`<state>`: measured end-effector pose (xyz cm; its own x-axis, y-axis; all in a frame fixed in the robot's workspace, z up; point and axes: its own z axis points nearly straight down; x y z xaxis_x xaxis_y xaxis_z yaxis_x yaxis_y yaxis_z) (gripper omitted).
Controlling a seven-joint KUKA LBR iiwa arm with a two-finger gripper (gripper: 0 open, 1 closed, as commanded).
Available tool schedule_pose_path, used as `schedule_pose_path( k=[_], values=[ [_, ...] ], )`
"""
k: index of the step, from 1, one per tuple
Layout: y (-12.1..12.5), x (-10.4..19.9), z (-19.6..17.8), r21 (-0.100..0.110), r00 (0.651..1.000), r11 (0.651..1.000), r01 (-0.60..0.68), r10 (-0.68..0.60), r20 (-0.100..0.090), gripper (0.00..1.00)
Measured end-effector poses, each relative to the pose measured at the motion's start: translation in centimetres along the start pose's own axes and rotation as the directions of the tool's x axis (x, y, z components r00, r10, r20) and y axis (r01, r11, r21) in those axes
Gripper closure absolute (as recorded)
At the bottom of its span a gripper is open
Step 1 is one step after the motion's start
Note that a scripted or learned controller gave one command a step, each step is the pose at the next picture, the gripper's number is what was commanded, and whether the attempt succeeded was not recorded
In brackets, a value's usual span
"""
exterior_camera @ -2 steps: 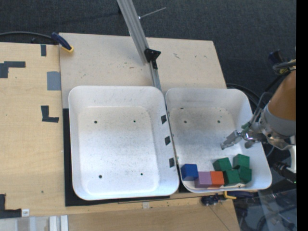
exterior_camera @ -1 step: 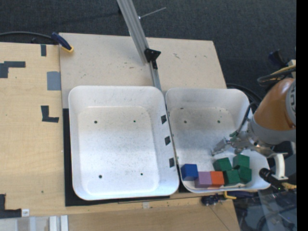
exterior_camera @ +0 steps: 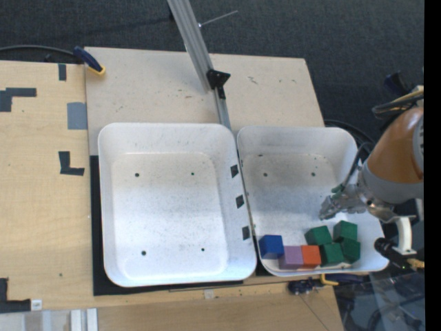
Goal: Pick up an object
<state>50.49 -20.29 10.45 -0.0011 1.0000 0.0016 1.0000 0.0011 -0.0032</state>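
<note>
The gripper looks like dull grey metal, and the arm above it has a smooth, glossy orange band over matt grey casing. The bin beneath it is smooth white plastic, speckled with dark scuffs, as is the second bin farther to its left. Just below the gripper, the blocks have a matt, even finish, like painted wood or foam. Beyond the bins, the bench is pale, matt wood, and a slanted rail looks like brushed metal.

Fixed overhead camera, slanted down, both bins framed
</note>
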Motion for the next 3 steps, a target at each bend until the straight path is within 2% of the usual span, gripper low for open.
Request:
schedule_pose_path(
  k=[2, 3],
  values=[
    [-0.4, 0.5, -8.7, -0.007, 1.0, 1.0, 0.0, 0.0, 0.003, 1.0],
    [-0.6, 0.8, -14.9, -0.009, 1.0, 1.0, 0.001, -0.001, 0.004, 1.0]
  ],
)
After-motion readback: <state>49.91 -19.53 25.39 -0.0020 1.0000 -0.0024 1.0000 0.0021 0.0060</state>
